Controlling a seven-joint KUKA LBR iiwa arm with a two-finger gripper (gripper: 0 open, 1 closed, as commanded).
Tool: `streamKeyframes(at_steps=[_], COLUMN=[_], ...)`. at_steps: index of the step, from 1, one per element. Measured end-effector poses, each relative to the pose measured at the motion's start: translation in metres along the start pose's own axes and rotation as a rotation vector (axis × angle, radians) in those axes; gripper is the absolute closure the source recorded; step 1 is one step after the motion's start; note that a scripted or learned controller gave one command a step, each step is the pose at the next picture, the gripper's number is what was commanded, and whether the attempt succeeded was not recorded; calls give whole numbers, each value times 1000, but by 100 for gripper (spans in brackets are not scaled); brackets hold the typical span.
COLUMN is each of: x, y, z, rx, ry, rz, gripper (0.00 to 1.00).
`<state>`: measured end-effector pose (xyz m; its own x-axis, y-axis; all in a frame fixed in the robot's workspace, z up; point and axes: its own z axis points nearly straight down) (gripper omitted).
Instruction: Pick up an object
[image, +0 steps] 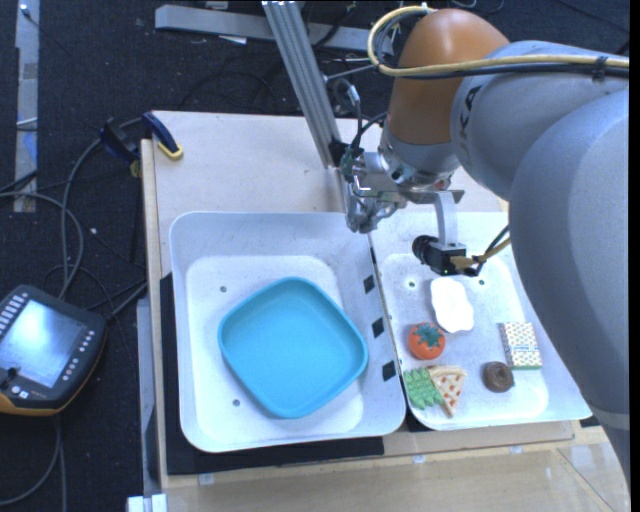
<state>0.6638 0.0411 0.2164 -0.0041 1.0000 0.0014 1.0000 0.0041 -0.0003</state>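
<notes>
My gripper (361, 218) hangs over the far end of the divider between the two bins, above the back rim of the left bin (190, 300). I see nothing between its tips. The right bin (530, 400) holds a white lump (451, 304), a red tomato (427, 341), a pizza slice (449, 387) beside a green leafy piece (421, 388), a brown doughnut (497, 376) and a small patterned box (519, 344). All of them lie nearer the front than the gripper.
A large blue square dish (292, 345) fills much of the left bin. A slanted metal rail (305, 75) rises behind the gripper. The arm's grey bulk (570, 200) overhangs the right bin's right side. A teach pendant (40, 345) lies on the floor at left.
</notes>
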Motion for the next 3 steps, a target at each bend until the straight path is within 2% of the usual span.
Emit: streamKeyframes(at_steps=[1,2,3], x=[54,54,54], y=[9,11,11], z=[-25,-26,-26], rx=[-2,0,0], ry=[0,-1,-2], rz=[-1,4,4], gripper=[100,100,0])
